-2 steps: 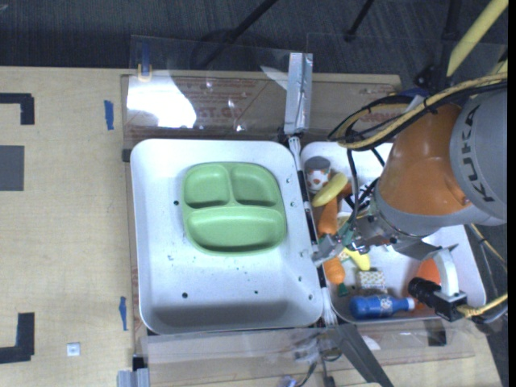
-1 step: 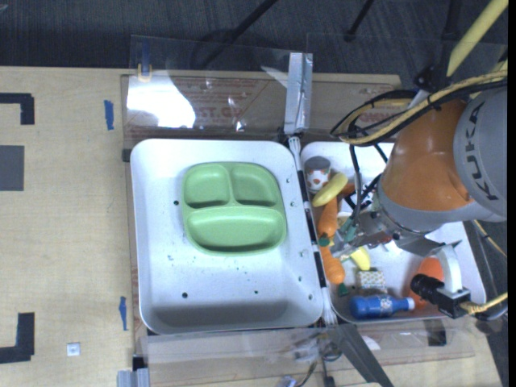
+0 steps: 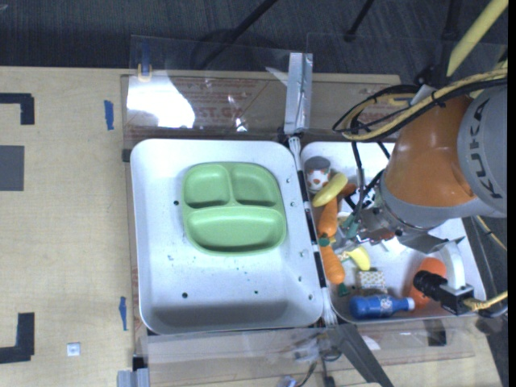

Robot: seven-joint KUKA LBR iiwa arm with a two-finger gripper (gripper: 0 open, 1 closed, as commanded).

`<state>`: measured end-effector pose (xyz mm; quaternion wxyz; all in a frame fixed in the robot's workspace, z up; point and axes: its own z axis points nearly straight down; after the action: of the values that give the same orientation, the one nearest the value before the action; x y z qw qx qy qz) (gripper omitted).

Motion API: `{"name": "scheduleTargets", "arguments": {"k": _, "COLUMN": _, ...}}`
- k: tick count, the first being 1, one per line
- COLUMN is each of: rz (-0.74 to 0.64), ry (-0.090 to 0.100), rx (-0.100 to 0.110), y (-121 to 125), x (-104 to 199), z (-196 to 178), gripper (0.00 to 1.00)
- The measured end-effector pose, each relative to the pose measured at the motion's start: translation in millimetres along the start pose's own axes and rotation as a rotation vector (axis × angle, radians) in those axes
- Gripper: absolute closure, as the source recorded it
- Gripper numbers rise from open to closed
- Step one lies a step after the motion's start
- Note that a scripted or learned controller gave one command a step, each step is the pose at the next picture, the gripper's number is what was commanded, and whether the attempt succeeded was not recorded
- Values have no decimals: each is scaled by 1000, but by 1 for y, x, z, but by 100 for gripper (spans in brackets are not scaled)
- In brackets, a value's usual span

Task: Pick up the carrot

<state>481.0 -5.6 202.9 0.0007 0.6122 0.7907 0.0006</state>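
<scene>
The gripper [image 3: 360,228] is lowered into the right bin [image 3: 451,313]; its state cannot be told. The carrot [image 3: 331,265], tapered and orange, lies along that bin's left wall, crowded by a curved yellow banana [image 3: 330,189] and a glossy blue bottle [image 3: 377,305]. A moulded green tray [image 3: 234,206] sits in the left bin [image 3: 161,280].

The carrot [image 3: 331,265] is orange and tapered; it lies lengthwise along the right bin's [image 3: 451,313] left wall, near the front; a second orange piece [image 3: 327,216] lies just behind it.
</scene>
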Motion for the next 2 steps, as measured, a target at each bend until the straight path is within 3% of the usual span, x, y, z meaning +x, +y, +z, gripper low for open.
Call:
{"name": "scheduleTargets", "arguments": {"k": 1, "rz": 0, "ry": 0, "rx": 0, "y": 0, "x": 0, "z": 0, "gripper": 0}}
{"name": "scheduleTargets", "arguments": {"k": 2, "rz": 36, "ry": 2, "rx": 6, "y": 1, "x": 13, "z": 19, "gripper": 0}}
